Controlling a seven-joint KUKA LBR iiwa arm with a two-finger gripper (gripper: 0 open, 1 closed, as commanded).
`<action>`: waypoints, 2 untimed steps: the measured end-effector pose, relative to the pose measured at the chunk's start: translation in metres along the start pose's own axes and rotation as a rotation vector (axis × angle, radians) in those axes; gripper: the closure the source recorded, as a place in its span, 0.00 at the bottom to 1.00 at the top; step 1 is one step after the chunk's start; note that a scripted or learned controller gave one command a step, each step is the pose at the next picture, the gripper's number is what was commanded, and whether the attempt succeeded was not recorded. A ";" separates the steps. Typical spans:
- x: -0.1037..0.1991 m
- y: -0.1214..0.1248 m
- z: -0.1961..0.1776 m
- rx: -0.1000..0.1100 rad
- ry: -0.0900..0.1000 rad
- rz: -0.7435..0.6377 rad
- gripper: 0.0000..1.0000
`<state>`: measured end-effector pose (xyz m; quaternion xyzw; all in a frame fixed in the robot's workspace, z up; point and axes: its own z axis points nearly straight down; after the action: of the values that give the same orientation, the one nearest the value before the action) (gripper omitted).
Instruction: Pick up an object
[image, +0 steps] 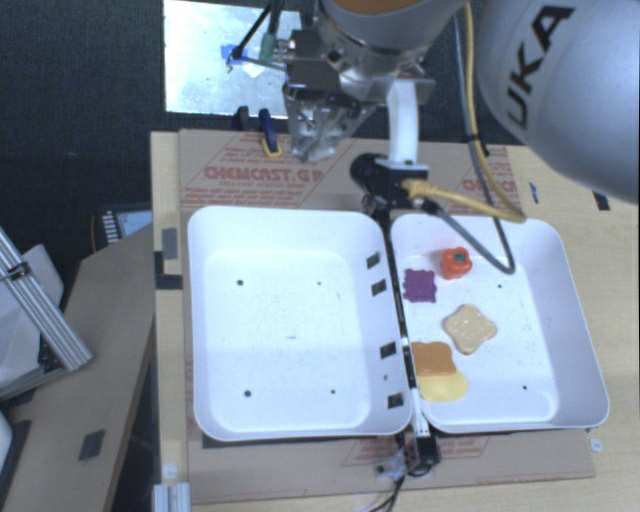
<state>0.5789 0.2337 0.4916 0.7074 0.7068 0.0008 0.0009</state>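
The right bin (560, 330) holds several small objects. A red-orange round piece (456, 262) lies near its back. A purple piece (419, 286) sits by the bin's left wall. In front of it lies a tan, toast-shaped piece (469, 329), and an orange and yellow piece (438, 372) rests nearer the front left corner. My gripper (318, 135) hangs high above the back edge of the left bin (290, 330), far from all of these objects. I see nothing in its grasp.
The two white bins sit side by side on a cardboard sheet (260, 175), joined by black clips (383, 320) along the middle wall. A yellow cable (480, 205) trails over the right bin's back edge. A metal frame (40, 310) stands at the left.
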 end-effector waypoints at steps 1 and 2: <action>0.001 -0.051 -0.046 -0.001 0.002 -0.007 1.00; 0.001 -0.049 -0.044 0.001 0.001 -0.005 0.00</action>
<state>0.5299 0.2344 0.5351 0.7056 0.7086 0.0011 0.0002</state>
